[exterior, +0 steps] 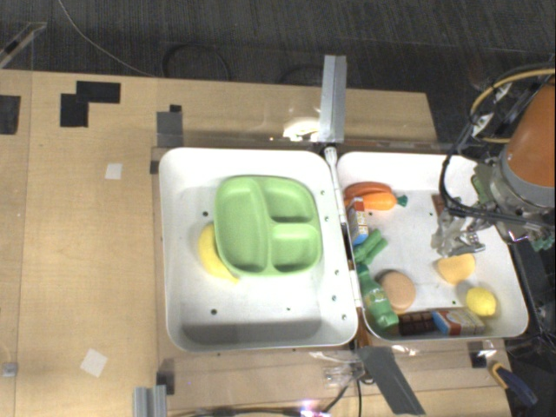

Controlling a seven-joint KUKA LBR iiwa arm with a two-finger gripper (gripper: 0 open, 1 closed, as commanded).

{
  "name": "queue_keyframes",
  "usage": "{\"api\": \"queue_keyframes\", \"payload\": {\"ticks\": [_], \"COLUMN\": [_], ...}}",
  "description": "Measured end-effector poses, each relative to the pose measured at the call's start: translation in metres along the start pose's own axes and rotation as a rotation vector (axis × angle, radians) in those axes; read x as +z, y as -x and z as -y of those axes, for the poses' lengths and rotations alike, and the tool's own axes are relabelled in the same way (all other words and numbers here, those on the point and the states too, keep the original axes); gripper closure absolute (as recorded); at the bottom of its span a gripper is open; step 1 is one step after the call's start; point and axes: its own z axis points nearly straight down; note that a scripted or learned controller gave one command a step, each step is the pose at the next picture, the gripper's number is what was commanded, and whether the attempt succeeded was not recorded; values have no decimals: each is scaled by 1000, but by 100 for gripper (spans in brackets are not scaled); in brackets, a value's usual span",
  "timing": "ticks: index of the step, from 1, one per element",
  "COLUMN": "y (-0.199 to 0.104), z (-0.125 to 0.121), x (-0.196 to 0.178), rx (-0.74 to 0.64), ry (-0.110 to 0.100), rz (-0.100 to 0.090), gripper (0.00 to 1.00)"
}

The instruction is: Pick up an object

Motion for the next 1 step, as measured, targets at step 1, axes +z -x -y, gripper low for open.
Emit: {"api": "queue_keyframes", "payload": {"ticks": [1], "y": [7], "z": [82], "x": [-43], "rx": [-55], "ry": [-2], "rz": [-1], "gripper": [100]}}
